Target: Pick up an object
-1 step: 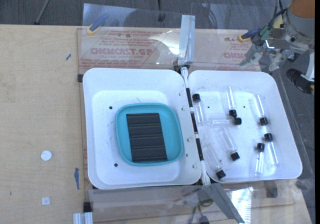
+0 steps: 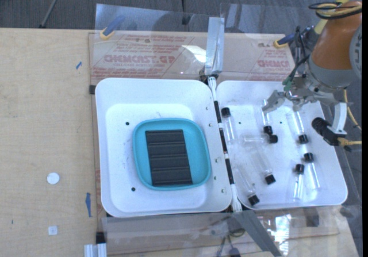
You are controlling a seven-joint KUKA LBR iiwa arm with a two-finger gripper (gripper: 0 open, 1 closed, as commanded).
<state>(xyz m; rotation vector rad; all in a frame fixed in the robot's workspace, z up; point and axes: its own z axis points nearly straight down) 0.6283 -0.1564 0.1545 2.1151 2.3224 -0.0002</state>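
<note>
- Gripper (image 2: 283,98): above the right bin's (image 2: 330,192) far edge; finger state cannot be told.
- Step: approach.
- Next: descend onto a black-capped clear vial (image 2: 269,135), then close.

You see the arm (image 2: 339,49) beside the right bin (image 2: 336,192): a grey casing, a rounded orange band above the wrist, black and yellow cables looped over it, and a metallic gripper (image 2: 286,99).

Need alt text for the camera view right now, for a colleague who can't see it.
The gripper hangs over the right bin's far side, above scattered clear tubes with black caps. The left bin holds a blue tray with a dark ribbed block.
</note>
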